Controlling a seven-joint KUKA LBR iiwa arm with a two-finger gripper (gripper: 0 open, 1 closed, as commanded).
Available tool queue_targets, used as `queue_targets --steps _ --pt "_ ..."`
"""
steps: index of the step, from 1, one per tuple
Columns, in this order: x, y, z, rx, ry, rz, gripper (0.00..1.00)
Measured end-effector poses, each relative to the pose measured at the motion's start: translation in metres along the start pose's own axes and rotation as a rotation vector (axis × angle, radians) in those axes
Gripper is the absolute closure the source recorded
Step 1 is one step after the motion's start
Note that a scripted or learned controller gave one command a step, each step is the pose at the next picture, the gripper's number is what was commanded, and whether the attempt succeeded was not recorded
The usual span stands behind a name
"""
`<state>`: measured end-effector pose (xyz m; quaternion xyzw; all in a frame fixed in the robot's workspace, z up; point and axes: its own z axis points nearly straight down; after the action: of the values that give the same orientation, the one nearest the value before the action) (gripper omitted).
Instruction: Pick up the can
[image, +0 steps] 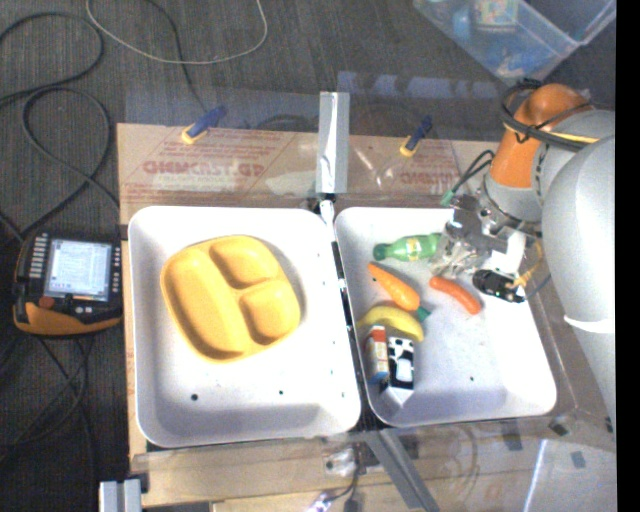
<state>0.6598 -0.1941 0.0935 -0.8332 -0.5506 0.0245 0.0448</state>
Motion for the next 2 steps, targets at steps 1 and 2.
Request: queue_targets --steps 1,2 --pt "0.006 -0.004 -0.11 -0.099 0.014 0.57 1.0" --pt "0.021 -0.018 -0.11 -0.095 0.025 0.797 1.0"
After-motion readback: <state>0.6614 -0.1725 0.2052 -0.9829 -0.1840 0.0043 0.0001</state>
